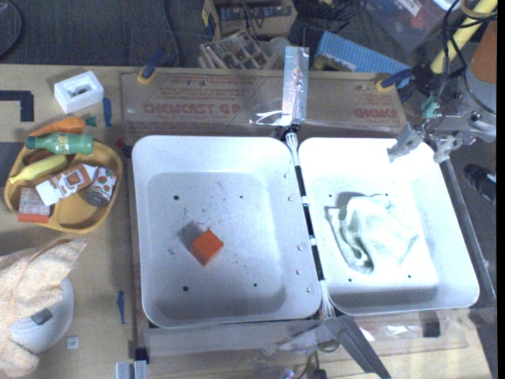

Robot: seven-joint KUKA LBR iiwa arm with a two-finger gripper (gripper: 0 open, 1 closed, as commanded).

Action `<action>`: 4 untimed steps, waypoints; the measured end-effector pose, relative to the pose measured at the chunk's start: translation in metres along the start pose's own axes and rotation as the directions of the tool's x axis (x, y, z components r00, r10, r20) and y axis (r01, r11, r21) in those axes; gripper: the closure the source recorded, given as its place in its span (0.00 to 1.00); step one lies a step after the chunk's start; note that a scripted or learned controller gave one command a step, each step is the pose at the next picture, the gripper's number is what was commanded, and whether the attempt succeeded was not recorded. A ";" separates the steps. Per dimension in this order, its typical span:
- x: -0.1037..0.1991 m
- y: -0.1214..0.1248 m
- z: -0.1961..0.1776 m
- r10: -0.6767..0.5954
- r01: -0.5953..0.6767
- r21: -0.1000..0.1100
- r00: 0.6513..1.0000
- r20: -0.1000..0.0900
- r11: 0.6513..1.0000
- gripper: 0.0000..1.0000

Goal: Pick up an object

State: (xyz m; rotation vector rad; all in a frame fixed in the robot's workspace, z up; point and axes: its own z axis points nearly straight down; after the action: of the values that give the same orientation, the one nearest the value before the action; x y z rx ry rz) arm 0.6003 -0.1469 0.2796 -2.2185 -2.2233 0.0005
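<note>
An orange cube [207, 246] lies in the left bin [158, 164], a little left of its middle. A crumpled white cloth [375, 229] rests in the middle of the right bin [454, 275]. My gripper [420, 148] hangs over the far right corner of the right bin, well above and behind the cloth. Its fingers [400, 146] are spread open and nothing sits between them. The arm comes in from the upper right edge.
A yellow bowl [87, 215] of toy food stands left of the bins, with a small white box [79, 91] behind it and a pale cloth [35, 279] in front. A clear panel [205, 105] and a shiny upright strip [296, 85] line the far side.
</note>
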 end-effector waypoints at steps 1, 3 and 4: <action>0.037 -0.072 0.054 -0.018 0.018 -0.001 1.000 0.000 1.000 0.00; 0.044 -0.089 0.190 -0.049 0.049 -0.008 0.999 0.003 0.999 0.00; 0.042 -0.087 0.179 -0.046 0.046 -0.015 0.999 0.008 0.999 1.00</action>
State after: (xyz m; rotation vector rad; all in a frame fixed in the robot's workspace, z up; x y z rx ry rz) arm 0.5127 -0.1050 0.1009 -2.1778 -2.2858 -0.0086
